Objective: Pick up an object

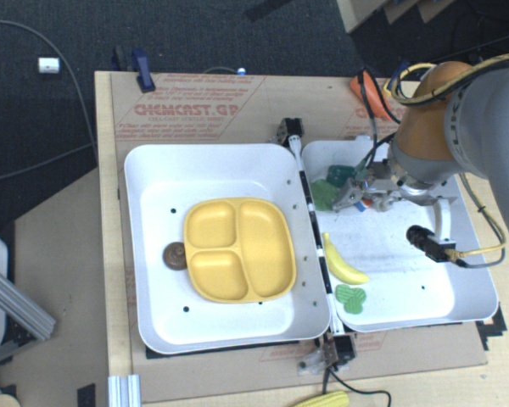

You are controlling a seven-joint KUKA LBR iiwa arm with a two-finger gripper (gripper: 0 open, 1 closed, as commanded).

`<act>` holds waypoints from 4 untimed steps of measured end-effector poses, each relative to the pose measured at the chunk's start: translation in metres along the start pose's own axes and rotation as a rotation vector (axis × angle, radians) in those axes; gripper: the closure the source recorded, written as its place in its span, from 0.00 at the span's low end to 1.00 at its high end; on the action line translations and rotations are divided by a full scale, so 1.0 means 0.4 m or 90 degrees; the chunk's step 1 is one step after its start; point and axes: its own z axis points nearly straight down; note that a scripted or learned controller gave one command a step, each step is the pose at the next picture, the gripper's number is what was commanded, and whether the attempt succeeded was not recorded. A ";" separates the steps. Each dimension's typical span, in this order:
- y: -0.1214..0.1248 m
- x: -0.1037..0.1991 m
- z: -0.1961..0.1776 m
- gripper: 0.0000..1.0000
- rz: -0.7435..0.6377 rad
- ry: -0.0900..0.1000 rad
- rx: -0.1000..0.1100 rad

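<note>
In the right bin [424, 299] a yellow banana [343, 264] lies along the left wall. A small light-green piece [350, 298] sits just below it. A green object [324, 196] and a darker teal one [339, 175] rest in the bin's upper left corner. My gripper [356, 198] is low over that corner, right beside the green object and just under the teal one. I see nothing clearly held. The arm's wrist [424, 142] covers the bin's upper right part.
The left bin [144, 176] holds a yellow divided plate [237, 249] with a small brown disc [176, 255] at its left edge. A black fitting with a yellow cable [428, 242] hangs over the right bin's middle. Clamps sit on the divider [290, 131] between the bins.
</note>
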 end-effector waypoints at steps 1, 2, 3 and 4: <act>0.119 -0.007 0.012 0.00 -0.002 0.002 0.031; 0.120 -0.004 -0.014 1.00 -0.002 0.002 0.030; 0.120 -0.006 -0.014 0.00 -0.002 0.001 0.030; 0.140 0.019 -0.008 0.00 0.004 -0.010 0.003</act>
